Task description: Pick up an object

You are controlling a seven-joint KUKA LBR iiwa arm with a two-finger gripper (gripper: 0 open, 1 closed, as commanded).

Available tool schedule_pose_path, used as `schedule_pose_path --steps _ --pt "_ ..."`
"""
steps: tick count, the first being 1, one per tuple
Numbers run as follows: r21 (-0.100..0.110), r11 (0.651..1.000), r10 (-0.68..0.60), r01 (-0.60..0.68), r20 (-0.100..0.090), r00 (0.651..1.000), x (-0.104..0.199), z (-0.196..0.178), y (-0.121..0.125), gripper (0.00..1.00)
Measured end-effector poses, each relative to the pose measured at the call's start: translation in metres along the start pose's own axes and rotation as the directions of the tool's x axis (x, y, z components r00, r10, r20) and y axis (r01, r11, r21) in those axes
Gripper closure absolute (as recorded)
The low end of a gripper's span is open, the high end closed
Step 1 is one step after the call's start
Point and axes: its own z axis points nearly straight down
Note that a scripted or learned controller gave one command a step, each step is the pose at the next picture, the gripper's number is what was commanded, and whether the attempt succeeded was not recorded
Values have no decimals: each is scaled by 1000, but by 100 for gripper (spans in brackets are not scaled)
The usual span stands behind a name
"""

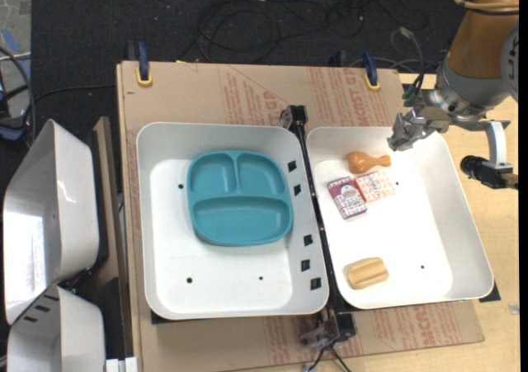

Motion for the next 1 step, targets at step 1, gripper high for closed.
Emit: schedule_pose_path --steps 1 --pt "1 1000 -1 1 -1 1000 52 -10 -17 100"
